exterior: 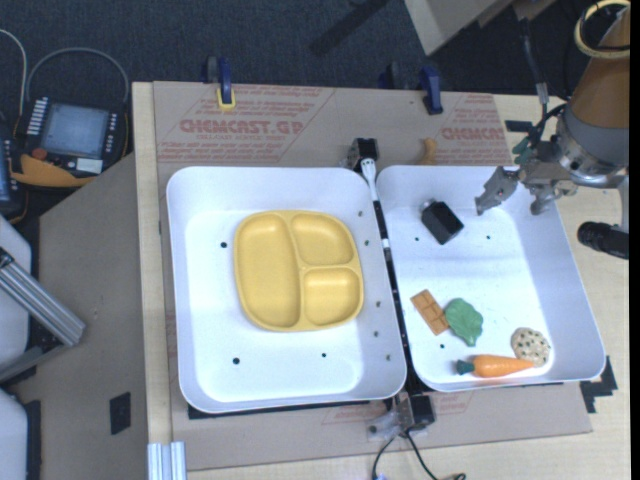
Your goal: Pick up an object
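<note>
The right bin (560, 258) holds a black block (440, 221) near its back left. Along its front lie a brown waffle piece (428, 312), a green broccoli-like toy (463, 320), an orange carrot (497, 366) and a speckled cookie (530, 345). My gripper (517, 195) hangs over the back right of this bin, to the right of the black block. Its two grey fingers (490, 192) are spread apart with nothing between them.
The left bin (200, 348) carries a yellow divided plate (298, 268). A black clip (365, 154) sits at the back where the bins meet. Blue clamps (224, 80) hold the cardboard base. A screen device (72, 133) lies off the bench at the left.
</note>
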Controlling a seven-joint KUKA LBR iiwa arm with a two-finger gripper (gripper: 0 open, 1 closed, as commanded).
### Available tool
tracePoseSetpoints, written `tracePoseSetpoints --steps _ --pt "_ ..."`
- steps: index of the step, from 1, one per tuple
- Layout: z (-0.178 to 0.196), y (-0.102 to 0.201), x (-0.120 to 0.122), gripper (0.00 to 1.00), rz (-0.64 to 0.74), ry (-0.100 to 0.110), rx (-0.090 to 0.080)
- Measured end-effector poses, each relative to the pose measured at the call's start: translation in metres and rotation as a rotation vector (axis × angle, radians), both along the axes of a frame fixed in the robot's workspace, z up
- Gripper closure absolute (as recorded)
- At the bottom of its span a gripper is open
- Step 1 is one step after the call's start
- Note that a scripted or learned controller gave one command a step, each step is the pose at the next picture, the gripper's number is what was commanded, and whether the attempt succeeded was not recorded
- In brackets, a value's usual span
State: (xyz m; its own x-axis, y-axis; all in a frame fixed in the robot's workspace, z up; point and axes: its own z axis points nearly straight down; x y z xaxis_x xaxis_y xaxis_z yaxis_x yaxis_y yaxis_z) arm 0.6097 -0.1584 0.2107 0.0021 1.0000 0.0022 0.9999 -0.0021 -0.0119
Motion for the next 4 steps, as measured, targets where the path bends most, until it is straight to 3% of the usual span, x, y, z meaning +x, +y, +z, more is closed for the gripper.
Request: tracePoseSetpoints --steps 1,3,4 --pt "0.006 0.000 0.003 0.00 0.002 -0.011 -0.002" --pt "-0.116 0.013 -0.007 0.00 0.002 -0.003 0.000" --pt "-0.127 0.014 -0.007 0.00 0.002 -0.007 -0.001"
